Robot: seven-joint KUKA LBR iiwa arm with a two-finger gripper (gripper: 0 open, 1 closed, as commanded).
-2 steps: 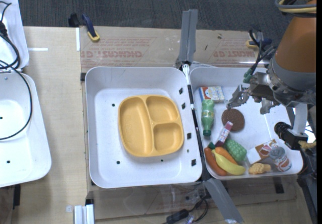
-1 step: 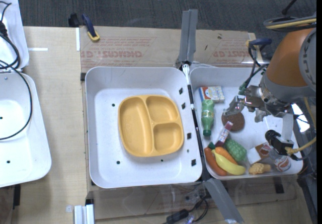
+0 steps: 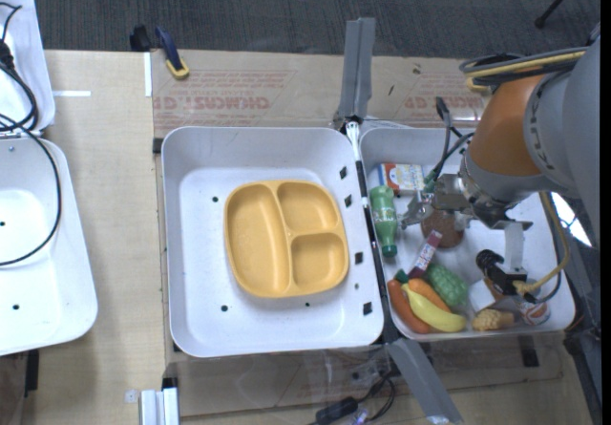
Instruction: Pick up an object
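Front of right bin: a banana (image 3: 434, 310) lies on a carrot (image 3: 403, 307), with a knobbly green piece (image 3: 447, 284) just behind them and a small tan lump (image 3: 487, 320) to their right.
Left bin (image 3: 191, 223): holds a yellow divided plate (image 3: 286, 237), well apart from the arm.
Right bin (image 3: 565, 304): also holds a green bottle (image 3: 384, 220) lying along the left wall and a small carton (image 3: 401, 177) at the back.
Arm: the gripper (image 3: 444, 213) hangs low over the middle of the right bin, beside a brownish round thing (image 3: 446, 230).
Fingers: too dark and cluttered to say whether they are spread or pressed together; nothing plainly sits between them.
Handling, as a guess: the toy food is probably light, stiff plastic, smooth and apt to slip or roll.
Where to grip: the banana's mid-length, across its narrow width, looks easiest.
Risk: crowded neighbours may be nudged.
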